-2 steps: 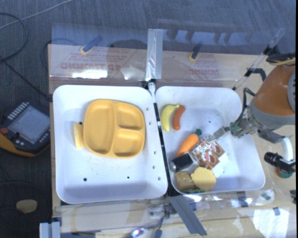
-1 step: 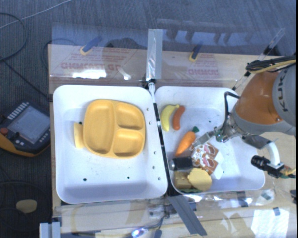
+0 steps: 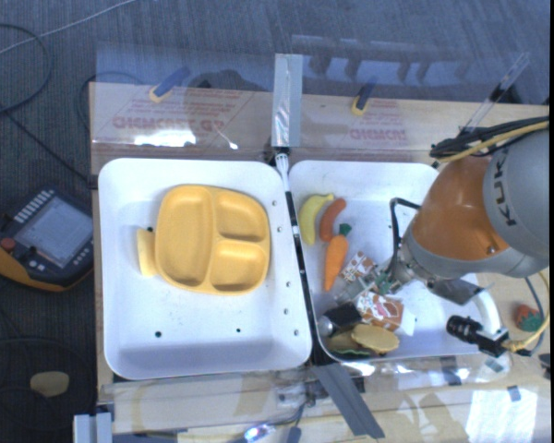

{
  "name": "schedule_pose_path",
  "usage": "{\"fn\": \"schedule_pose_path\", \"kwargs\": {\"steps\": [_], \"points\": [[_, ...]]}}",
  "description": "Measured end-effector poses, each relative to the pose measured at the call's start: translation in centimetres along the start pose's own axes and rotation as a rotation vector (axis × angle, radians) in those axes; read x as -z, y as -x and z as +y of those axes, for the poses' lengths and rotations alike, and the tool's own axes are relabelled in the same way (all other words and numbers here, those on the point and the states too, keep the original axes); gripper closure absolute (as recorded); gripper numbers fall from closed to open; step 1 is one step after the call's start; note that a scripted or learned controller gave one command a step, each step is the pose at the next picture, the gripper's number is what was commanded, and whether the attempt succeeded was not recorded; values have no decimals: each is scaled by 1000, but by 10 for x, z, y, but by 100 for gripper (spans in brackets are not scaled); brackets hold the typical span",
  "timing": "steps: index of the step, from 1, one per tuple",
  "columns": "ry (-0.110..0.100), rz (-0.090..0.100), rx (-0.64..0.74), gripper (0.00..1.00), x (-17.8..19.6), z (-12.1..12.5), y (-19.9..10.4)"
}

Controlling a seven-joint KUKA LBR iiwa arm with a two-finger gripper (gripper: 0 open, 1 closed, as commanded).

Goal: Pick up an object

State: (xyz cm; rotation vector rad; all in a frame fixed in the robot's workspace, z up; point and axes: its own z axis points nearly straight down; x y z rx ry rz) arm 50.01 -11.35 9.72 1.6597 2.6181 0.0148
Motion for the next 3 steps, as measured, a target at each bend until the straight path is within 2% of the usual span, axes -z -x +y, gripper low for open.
{"fn": "schedule_pose_path", "kwargs": {"steps": [1,2,3], "points": [[-21,21,-40,0,-11,64,25],[-22,23,-39,100,-3,65,25],[-36,26,-115,100,79,166,19]]}}
